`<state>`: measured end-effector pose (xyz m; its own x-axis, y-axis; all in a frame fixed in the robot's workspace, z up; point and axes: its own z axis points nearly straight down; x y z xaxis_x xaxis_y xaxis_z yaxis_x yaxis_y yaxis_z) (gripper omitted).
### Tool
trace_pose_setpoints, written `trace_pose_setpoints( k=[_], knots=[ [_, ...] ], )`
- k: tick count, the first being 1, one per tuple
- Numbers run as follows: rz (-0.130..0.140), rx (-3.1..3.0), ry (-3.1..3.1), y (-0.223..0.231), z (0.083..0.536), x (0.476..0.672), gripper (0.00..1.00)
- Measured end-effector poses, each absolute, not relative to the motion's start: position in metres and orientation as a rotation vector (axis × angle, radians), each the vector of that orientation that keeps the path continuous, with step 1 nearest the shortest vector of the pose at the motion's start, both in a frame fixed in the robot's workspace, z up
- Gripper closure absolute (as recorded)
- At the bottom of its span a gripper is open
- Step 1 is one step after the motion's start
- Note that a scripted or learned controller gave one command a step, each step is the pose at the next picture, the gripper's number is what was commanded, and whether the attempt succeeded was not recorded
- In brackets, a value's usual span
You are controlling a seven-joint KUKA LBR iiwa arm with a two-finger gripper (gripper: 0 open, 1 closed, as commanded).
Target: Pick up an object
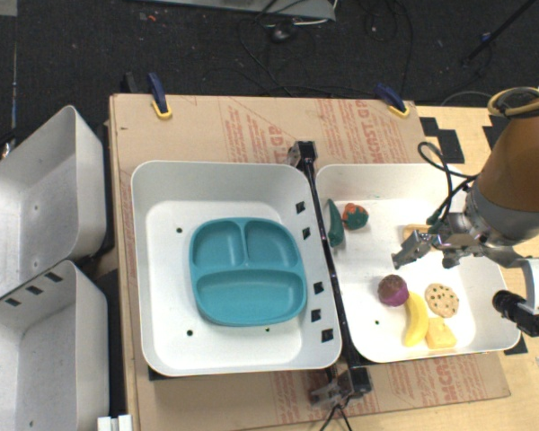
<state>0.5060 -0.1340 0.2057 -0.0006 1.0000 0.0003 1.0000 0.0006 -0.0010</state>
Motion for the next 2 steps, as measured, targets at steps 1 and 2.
trace_pose_setpoints(
  k=[1, 2],
  knots=[
    [0.005, -2.221, -2.216, -0.137, 0.161, 0.501, 0.0],
    [0.003, -2.222, -2.217, -0.136, 0.118, 0.503, 0.0]
  ],
)
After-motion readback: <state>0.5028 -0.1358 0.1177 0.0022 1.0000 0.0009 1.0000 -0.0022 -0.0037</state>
